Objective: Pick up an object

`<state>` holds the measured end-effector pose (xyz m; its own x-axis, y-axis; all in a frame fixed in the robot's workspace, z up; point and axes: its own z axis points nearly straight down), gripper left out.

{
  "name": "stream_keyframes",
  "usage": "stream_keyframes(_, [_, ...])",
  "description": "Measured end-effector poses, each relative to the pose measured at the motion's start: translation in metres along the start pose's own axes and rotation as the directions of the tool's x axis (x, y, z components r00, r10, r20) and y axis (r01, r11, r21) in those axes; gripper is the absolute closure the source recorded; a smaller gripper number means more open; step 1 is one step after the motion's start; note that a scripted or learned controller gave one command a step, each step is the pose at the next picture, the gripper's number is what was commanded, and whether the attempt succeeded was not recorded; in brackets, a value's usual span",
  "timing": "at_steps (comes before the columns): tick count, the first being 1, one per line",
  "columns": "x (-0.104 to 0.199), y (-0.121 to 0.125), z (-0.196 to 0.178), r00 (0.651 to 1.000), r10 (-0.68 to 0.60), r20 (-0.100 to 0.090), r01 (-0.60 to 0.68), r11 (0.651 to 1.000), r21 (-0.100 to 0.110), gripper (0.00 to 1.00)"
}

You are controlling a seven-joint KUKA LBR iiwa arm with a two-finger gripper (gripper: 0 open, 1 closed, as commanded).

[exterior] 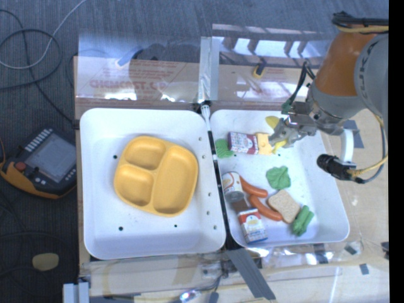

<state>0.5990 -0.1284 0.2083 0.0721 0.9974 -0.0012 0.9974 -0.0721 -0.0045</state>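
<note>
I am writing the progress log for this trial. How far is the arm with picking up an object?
Done: the gripper is down in the right bin, beside the ketchup bottle and a yellow item. In hand: nothing visibly lifted. Left: grasping and raising an object; the yellow tray lies in the left bin.

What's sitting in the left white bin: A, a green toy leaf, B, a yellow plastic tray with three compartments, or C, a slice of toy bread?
B: the yellow plastic divided tray lies in the left white bin; the bread slice and green leaf lie in the right bin.

Glossy yellow plastic tray [156,174]
</note>
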Motion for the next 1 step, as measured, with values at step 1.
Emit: stream_keyframes(1, [0.0327,-0.0628,-0.0627,0.997,0.073,0.0,-0.073,0.997,0.001,1.0])
